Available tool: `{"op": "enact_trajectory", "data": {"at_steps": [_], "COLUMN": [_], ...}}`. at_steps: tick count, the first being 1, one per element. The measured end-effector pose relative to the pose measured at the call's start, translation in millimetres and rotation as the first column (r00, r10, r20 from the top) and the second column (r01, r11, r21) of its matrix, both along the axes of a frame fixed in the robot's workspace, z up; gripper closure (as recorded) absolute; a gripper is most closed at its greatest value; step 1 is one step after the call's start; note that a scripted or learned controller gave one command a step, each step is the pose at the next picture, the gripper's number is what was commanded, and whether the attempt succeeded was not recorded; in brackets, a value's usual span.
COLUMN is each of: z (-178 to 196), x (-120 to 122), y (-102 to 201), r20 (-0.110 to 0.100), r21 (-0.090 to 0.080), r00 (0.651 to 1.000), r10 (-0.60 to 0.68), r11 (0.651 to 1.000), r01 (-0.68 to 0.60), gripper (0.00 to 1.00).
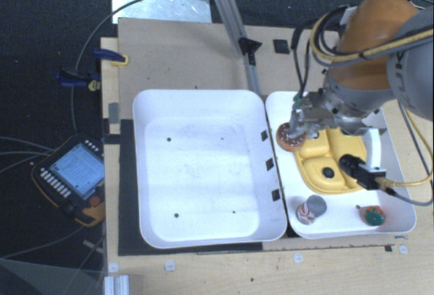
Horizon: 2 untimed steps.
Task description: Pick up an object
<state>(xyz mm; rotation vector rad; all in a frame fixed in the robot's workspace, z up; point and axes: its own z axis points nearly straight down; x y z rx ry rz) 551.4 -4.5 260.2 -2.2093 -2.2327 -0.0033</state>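
The arm reached in from the right w/ its gripper low over the right bin, right at a small round brownish object by that bin's left wall. Couldn't tell from this angle whether the tool was open or closed, nor whether it had anything in it; the brown piece looked to sit on the bin floor, touching or just under the tool. Other candidates in the same bin: a yellow moulded item just beside the gripper, a small grey-and-red cup-like thing near the front, a green-and-red bit in the front right corner. Left bin held no objects. Judged progress: approach done, grasp unconfirmed, lift not yet made.
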Motion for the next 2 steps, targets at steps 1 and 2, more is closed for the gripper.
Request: {"op": "enact_trajectory", "data": {"at_steps": [1, 2], "z": [-1.9, -8.5], "x": [6.0, 13.6], "y": [58.2, 114.5], "r20": [0.001, 0.001], "r21": [0.000, 0.000], "r00": [1.000, 1.000], "r10": [0.001, 0.000], "r11": [1.000, 1.000], "r01": [-0.001, 0.000], "gripper": [1.00, 1.00]}}
